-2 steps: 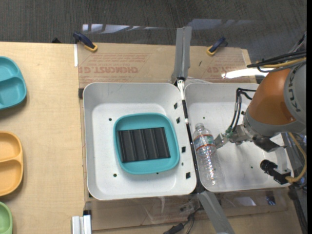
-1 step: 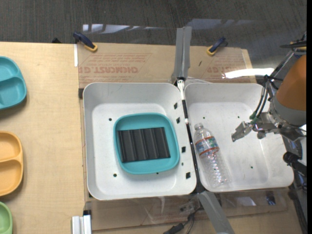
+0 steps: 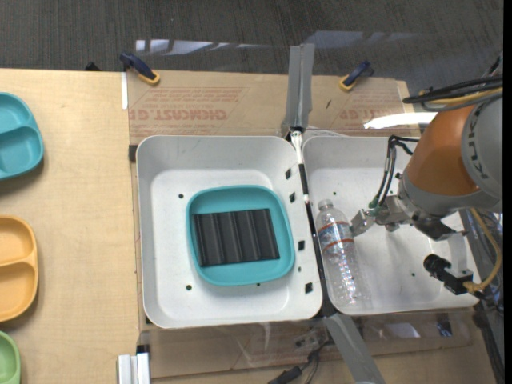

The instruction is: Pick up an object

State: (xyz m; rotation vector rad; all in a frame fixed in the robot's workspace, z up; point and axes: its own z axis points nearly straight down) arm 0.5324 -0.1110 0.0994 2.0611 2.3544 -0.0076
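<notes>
A clear plastic water bottle (image 3: pixel 338 250) lies on its side along the left wall of the right bin (image 3: pixel 400 282), with its cap toward the back. My gripper (image 3: pixel 361 221) hangs low in that bin, just right of the bottle's upper part and very close to it. The grey wrist and orange band (image 3: pixel 438 162) rise behind it to the right. Whether the gripper touches the bottle is unclear from this angle.
The left bin (image 3: pixel 160 238) holds a teal tray (image 3: pixel 240 272) with a dark ribbed insert. Teal (image 3: pixel 16 146), orange (image 3: pixel 14 266) and green (image 3: pixel 5 358) plates lie on the wooden bench at far left. Cables and a black fitting (image 3: pixel 444 269) sit at the right bin's right side.
</notes>
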